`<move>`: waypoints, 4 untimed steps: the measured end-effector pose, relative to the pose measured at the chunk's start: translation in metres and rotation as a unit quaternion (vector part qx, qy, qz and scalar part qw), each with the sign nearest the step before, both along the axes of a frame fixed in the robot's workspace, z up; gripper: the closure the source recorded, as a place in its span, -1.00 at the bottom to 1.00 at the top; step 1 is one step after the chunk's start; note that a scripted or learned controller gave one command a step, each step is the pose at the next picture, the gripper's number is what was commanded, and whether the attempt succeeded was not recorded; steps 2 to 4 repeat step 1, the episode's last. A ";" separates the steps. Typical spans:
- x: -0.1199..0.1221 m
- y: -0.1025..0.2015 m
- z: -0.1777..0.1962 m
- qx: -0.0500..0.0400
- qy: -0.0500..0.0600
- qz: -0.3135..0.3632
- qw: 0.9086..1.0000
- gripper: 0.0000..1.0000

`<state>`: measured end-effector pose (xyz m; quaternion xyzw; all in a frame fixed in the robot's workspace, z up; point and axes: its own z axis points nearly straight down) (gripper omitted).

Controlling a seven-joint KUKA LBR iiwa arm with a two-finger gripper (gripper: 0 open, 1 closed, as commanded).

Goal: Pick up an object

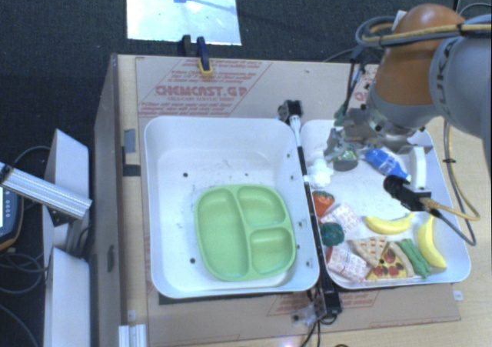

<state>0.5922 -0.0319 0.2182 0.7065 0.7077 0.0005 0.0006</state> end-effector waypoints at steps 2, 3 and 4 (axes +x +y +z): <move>-0.041 0.039 0.015 0.000 0.000 0.001 1.000 1.00; -0.041 0.039 0.015 0.000 0.000 0.001 1.000 1.00; -0.041 0.039 0.015 0.000 0.000 0.001 1.000 1.00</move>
